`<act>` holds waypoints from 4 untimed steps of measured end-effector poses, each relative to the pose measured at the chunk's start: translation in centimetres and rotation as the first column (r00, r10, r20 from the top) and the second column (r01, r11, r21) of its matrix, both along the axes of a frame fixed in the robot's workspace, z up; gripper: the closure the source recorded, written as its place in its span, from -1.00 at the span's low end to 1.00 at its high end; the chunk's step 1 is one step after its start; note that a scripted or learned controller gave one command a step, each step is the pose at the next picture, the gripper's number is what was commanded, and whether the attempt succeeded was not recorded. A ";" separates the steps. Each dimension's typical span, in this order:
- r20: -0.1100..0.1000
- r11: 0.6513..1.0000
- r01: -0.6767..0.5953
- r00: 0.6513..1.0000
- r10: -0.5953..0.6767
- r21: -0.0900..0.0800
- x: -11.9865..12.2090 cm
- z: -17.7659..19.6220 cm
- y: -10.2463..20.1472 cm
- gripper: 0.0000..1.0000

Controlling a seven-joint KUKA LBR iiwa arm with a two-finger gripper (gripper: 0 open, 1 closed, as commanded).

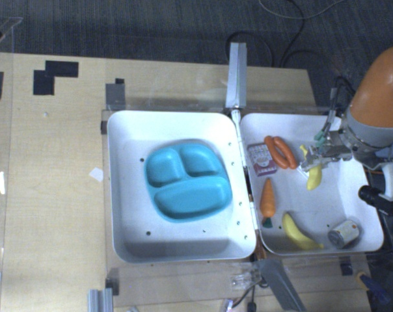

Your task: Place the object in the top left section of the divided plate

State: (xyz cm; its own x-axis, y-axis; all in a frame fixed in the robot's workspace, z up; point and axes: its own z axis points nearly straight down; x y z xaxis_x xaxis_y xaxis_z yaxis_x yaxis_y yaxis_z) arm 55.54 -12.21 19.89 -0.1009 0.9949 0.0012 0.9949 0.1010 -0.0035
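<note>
In the right bin [372, 239], the pincer [313, 163] sits over a small yellow object [313, 178], its grip too blurred to tell, while the blue divided plate [187, 179] lies in the left bin [128, 239].

Wooden bench [53, 174] — two white bins: left [125, 239], right [372, 239].
</note>
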 end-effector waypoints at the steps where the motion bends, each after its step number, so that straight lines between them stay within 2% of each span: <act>1: 0.002 0.994 0.105 0.994 -0.105 0.000 5.8 3.3 4.3 1.00; 2: 0.003 0.997 0.080 0.997 -0.080 -0.001 10.3 8.0 12.0 1.00; 3: -0.001 1.000 0.009 1.000 -0.009 -0.001 3.2 2.5 20.6 1.00; 4: 0.002 0.985 -0.174 0.985 0.174 -0.001 7.3 5.4 26.8 1.00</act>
